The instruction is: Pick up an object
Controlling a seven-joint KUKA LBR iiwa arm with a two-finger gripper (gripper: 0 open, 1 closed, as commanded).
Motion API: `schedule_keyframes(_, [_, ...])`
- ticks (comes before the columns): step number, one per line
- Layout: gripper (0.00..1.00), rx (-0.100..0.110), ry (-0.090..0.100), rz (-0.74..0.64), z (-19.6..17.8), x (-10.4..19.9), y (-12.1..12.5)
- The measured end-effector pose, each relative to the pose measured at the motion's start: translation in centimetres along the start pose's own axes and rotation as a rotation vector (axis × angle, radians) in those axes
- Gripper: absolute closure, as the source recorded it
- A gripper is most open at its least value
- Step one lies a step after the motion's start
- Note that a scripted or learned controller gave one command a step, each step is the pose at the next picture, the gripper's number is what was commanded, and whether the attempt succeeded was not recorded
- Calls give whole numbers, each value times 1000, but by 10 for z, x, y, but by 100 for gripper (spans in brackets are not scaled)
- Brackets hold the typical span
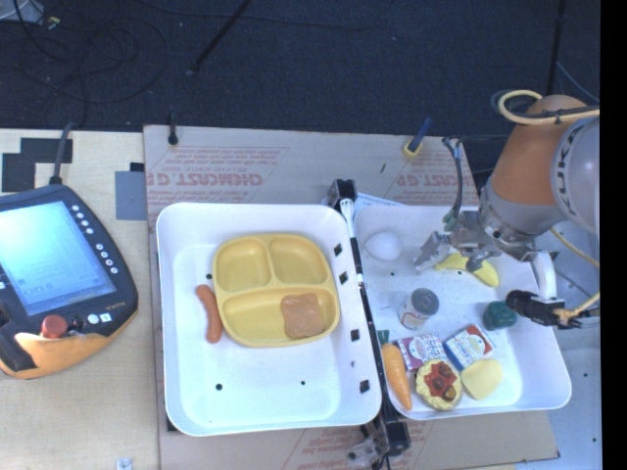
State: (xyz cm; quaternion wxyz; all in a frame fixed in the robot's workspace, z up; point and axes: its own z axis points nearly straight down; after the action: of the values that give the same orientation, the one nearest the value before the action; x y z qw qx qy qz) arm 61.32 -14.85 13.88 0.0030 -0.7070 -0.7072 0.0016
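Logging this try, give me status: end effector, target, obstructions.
End effector low in right bin, over banana. Grip state unclear. White egg and small can close by.

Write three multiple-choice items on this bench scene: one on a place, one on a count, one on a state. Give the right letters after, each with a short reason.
1. Where does the sausage lie?
A. inside a tray compartment
B. in the left bin, beside the yellow tray
C. in the right bin

2. How many compartments does the yellow tray have?
A. three
B. two
C. five

3. How does the small can stand?
A. crushed flat
B. upright, its round top facing up
C. stacked on the carrot

Answers:
1 B, since the sausage rests on the white bin floor by the tray's left edge.
2 A, since two small sections sit above one long one.
3 B, since its circular top shows, and it stands apart from the carrot.

The gripper is over the banana.
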Motion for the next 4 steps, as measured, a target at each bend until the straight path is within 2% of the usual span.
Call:
schedule_keyframes(1, [0, -4, -1, 0, 51, 34, -22])
schedule_keyframes(2, [0, -3, 0, 3, 51, 43, -54])
schedule_keyframes(3, [0, -4, -1, 0, 51, 65, 28])
schedule_keyframes(4, [0, -3, -1, 1, 52, 68, -25])
